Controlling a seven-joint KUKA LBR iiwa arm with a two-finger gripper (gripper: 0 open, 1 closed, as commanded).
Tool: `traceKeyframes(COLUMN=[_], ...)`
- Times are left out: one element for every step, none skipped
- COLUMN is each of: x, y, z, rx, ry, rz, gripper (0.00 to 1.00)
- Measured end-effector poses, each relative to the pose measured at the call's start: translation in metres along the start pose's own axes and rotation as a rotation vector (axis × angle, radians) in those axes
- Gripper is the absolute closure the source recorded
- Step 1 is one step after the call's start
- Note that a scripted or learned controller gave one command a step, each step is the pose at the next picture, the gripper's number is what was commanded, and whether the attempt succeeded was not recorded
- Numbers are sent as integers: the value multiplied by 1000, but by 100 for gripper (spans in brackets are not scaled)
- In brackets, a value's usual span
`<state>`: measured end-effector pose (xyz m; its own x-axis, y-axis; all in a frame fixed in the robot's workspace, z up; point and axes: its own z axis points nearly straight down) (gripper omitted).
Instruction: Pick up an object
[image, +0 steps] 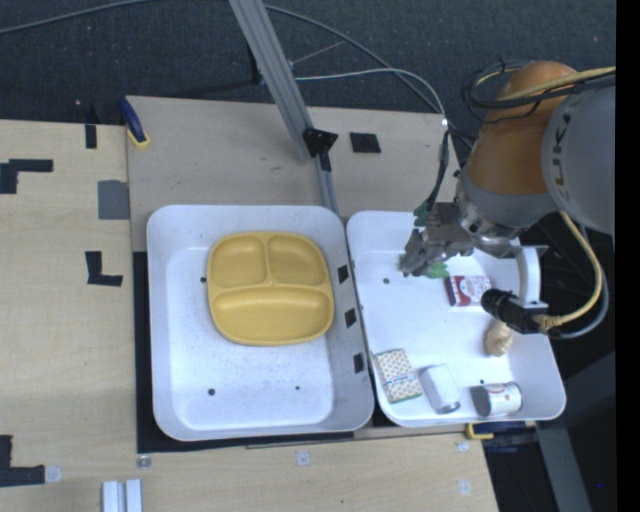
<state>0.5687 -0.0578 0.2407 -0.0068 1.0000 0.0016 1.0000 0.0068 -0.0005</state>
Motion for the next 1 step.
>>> traceKeyframes(x=[52], y=[20], z=[5], rx=[1], ry=[-1], rz=[0], gripper=[100])
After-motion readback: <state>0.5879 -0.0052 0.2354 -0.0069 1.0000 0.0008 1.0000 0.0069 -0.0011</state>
